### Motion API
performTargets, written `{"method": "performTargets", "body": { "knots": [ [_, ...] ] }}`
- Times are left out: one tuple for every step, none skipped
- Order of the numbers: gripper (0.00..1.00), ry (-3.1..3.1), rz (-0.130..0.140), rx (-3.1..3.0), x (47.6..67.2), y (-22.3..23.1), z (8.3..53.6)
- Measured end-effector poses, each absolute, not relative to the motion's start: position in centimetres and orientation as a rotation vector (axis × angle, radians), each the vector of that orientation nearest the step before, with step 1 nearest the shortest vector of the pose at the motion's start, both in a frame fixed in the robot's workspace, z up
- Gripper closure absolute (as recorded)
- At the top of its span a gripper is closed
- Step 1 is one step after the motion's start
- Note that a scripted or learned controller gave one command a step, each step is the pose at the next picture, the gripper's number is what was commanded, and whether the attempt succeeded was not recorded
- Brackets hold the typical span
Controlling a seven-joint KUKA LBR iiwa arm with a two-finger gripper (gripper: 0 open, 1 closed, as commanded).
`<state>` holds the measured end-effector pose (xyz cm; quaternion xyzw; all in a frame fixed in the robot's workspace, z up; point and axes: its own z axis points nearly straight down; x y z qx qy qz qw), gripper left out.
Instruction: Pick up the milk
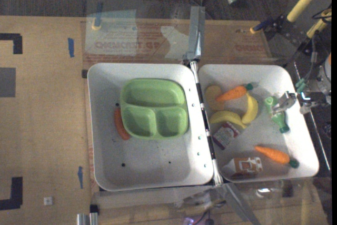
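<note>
Camera view: one milk carton, two carrots, two bananas; pincer state unclear.

matt plastic tray (green), cardboard bench

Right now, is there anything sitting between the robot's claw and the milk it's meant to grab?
Yes. The gripper is at the right bin's far right side, and the milk lies by the bin's near wall. An orange carrot lies between them, just up and right of the milk.

metallic silver gripper with green tips and thin cables.
</note>
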<state>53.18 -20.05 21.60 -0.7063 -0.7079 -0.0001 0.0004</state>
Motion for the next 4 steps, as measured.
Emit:
{"method": "performTargets", "body": {
  "knots": [
    [0.0,-2.266,0.0,-2.174,48.2,-14.8,22.4],
    [0.0,-2.219,-0.013,-2.241,49.4,-9.9,9.9],
    [0.0,-2.202,0.0,-2.242,48.1,-13.9,16.3],
    [0.0,-2.277,0.0,-2.164,48.0,-4.7,18.4]
  ]
}}
